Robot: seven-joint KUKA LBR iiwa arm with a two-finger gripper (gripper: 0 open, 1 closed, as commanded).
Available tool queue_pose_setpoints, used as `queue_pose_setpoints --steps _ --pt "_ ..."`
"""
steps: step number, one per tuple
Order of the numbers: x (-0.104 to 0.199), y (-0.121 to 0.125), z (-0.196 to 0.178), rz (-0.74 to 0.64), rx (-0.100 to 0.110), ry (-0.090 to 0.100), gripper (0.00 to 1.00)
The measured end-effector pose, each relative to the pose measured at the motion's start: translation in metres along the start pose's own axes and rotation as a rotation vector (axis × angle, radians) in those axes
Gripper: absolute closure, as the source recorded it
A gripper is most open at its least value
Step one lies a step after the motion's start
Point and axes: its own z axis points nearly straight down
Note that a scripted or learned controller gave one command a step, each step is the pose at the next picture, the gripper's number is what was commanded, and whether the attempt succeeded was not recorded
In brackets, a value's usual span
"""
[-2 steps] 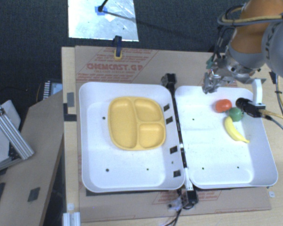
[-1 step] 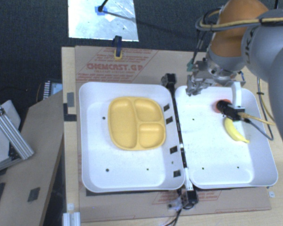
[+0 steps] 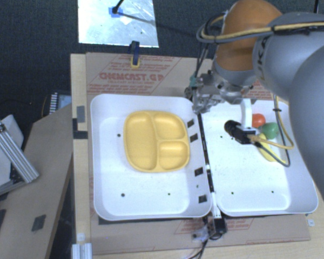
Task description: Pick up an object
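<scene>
1. The tool [image 3: 201,102] is recorded at the far end of the ridge between the two bins, over the far-left corner of the right bin [image 3: 259,201]. Whether it is released or clenched cannot be told, and no thing is seen in its grasp.
2. Candidate things are noted. A yellow divided plate [image 3: 154,142] lies flat in the middle of the left bin [image 3: 105,198]. An orange-red object [image 3: 258,120], a green object [image 3: 270,129] and a yellow object [image 3: 270,151] are clustered toward the right side of the right bin, well apart from the tool.
3. The step in hand is judged to be the approach; no pick has been made yet.
4. For a clean pick, one small item of the cluster should be chosen. The tool should be centred over it and lowered straight, so that its neighbours are not nudged. The plate is judged a poor target, being broad and flat, with only its rim to grip.
5. The cluster is partly covered by the arm [image 3: 297,53], so the items' shapes cannot be made out, nor whether they touch. The tool's tip is small and blurred against the bin rim
</scene>
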Motion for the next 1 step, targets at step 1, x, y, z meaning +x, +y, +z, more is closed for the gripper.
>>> queue_pose_setpoints --steps 1 --pt "0.0609 -0.0137 -0.0019 0.0 0.0 0.0 1.0"
